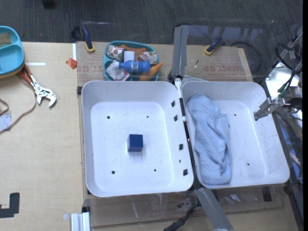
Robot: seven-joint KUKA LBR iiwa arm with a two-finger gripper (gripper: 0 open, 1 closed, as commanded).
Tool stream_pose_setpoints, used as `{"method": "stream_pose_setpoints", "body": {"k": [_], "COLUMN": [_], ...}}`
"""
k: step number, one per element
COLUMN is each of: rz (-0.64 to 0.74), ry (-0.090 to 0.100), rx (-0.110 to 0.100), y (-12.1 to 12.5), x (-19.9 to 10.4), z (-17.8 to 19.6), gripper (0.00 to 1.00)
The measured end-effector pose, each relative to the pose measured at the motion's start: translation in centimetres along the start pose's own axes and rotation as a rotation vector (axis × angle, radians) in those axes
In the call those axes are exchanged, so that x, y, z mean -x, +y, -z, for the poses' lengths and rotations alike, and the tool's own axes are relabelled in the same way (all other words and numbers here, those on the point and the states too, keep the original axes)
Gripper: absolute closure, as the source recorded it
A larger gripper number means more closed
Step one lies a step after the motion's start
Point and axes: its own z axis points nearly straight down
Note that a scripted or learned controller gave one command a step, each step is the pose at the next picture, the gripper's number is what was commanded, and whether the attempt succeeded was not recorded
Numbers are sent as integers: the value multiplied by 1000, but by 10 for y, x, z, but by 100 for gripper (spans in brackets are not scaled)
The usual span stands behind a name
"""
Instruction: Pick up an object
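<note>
A small dark blue cube [135, 142] rests on the floor of the left bin [96, 129], a little below its middle. A crumpled pale blue-grey cloth [210, 138] lies along the left side of the right bin [260, 148]. At the right bin's right rim, a grey metal tip that looks like my gripper [265, 110] pokes in from the right. It is apart from the cloth and far from the cube. Nothing shows in its grasp.
Behind the left bin stands a teal bowl [131, 61] with a blue bottle and several small items. A wrench [42, 94] and a teal tray [9, 52] lie on the wooden bench at left. Cables and bright metal parts [288, 81] crowd the right edge.
</note>
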Motion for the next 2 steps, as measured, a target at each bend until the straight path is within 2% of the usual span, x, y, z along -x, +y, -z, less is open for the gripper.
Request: {"method": "stream_pose_setpoints", "body": {"k": [1, 2], "rz": [-35, -25], "ry": [1, 0], "rx": [-2, 6], "y": [48, 78], "x": [-49, -64], "z": [-151, -177], "gripper": [0, 0]}}
